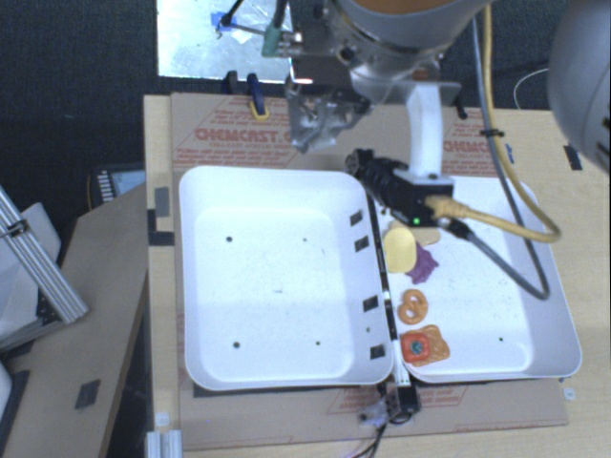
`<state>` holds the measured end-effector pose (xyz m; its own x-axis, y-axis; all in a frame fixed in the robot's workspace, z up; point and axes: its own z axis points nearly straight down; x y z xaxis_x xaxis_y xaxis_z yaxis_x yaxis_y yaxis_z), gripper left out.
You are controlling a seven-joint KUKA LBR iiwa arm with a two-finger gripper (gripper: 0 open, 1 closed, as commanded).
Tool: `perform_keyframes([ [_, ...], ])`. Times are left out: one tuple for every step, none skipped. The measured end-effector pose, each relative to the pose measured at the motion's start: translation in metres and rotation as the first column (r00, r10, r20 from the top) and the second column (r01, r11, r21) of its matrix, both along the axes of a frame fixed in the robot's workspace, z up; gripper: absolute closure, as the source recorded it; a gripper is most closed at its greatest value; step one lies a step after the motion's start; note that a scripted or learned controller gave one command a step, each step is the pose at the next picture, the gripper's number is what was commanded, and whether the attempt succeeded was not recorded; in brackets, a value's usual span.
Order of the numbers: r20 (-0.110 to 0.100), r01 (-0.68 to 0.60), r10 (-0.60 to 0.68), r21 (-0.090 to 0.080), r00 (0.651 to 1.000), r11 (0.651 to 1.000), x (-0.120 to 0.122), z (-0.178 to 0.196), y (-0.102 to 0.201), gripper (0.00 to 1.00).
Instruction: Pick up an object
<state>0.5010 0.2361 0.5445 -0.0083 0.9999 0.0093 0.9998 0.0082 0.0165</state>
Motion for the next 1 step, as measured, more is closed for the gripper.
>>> perform_keyframes([
  [-0.015,0.004,-0.004,-0.008,1.000,1.000,0.0008,-0.0093,-0.0017,0.00],
])
